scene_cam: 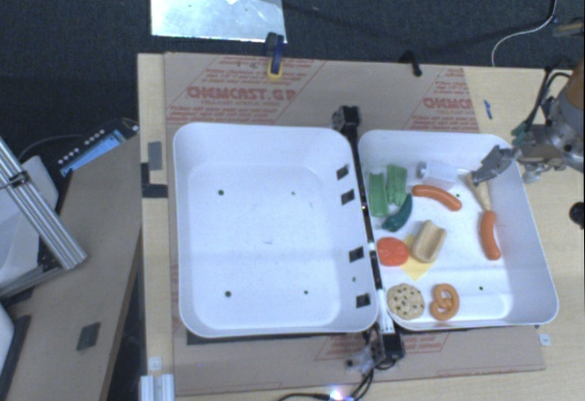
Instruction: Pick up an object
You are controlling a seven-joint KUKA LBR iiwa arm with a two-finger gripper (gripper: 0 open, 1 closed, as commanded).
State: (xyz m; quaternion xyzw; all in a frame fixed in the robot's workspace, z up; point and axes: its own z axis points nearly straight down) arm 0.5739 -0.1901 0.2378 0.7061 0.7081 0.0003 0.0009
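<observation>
My end effector (489,162) hangs over the top right corner of the right bin (539,285); I cannot tell how wide it is. The nearest sausage (490,235) lies just below it, pointing up and down

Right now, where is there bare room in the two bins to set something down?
The left bin has an open floor from wall to wall. In the right bin, bare floor lies in the near right corner, past the pretzel and below the sausage. Its left side is crowded with food; the claw sits at the far right corner.
</observation>
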